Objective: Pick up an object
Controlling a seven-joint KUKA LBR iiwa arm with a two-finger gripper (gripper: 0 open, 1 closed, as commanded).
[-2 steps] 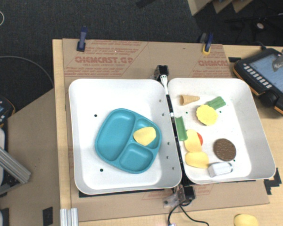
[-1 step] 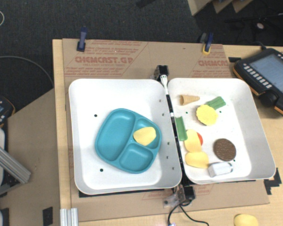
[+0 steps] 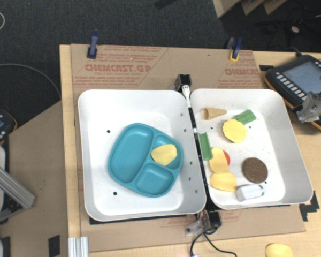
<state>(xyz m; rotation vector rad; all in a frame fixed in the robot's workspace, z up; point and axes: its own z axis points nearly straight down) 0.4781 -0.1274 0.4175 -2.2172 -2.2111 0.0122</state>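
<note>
Early in the pick, by the look of it: nothing lifted, every candidate lying in the bins. Cannot tell how far open the gripper is, nor whether it has hold of anything.

Most to choose from in the right bin (image 3: pixel 290 143): a small cone (image 3: pixel 214 113) near the far wall, a yellow disc (image 3: pixel 235 130) touching a green piece (image 3: pixel 246 116), a green stick (image 3: pixel 205 146) along the inner wall, a yellow-and-red piece (image 3: pixel 219 159), a brown cookie (image 3: pixel 254 170), a yellow lump (image 3: pixel 223 182) and a pale block (image 3: pixel 250 192) just beside it. In the left bin (image 3: pixel 91 143), a teal divided plate (image 3: pixel 134 162) with one yellow slice (image 3: pixel 163 154) resting in a compartment.

Next, probably: choose one item, come down over it, close, lift. Best odds likely on the brown cookie or the cone, each standing apart from neighbours. Riskier among the yellow lump, the pale block and the yellow-and-red piece, crowded together near the front.

Hard to make out: whether the yellow-and-red piece is one item or two overlapping; what the pale block is. Cut off at the bottom edge: a yellow shape (image 3: pixel 278 249) on the bench, outside both bins.
</note>
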